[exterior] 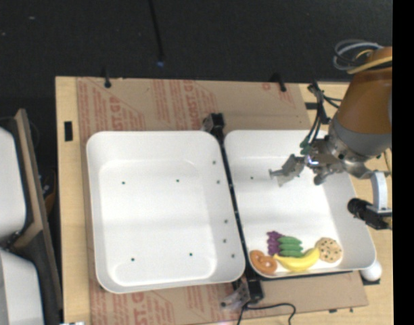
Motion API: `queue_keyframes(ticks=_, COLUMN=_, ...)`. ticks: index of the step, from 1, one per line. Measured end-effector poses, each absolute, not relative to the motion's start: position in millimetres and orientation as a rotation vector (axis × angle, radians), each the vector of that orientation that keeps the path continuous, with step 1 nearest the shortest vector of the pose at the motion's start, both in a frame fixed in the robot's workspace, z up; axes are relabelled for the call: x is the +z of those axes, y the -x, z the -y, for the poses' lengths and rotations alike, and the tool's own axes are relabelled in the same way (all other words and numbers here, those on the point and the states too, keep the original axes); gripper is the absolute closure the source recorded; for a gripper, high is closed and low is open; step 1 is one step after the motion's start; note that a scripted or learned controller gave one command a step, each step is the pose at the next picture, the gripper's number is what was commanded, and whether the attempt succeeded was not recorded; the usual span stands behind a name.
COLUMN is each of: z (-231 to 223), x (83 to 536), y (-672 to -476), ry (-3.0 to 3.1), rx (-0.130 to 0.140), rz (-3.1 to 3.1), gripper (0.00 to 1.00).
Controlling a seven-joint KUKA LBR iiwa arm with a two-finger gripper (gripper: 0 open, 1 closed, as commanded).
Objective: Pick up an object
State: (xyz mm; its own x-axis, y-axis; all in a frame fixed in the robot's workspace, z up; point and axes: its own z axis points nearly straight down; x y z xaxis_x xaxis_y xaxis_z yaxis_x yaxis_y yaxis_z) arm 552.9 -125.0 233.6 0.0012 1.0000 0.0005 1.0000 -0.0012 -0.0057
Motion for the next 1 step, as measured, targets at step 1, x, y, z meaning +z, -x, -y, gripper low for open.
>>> queue_keyframes(ticks=1, z=124.8, x=236.8, y=-554.1, ry=2.222, rx=-0.001, rz=2.221, gripper=0.00)
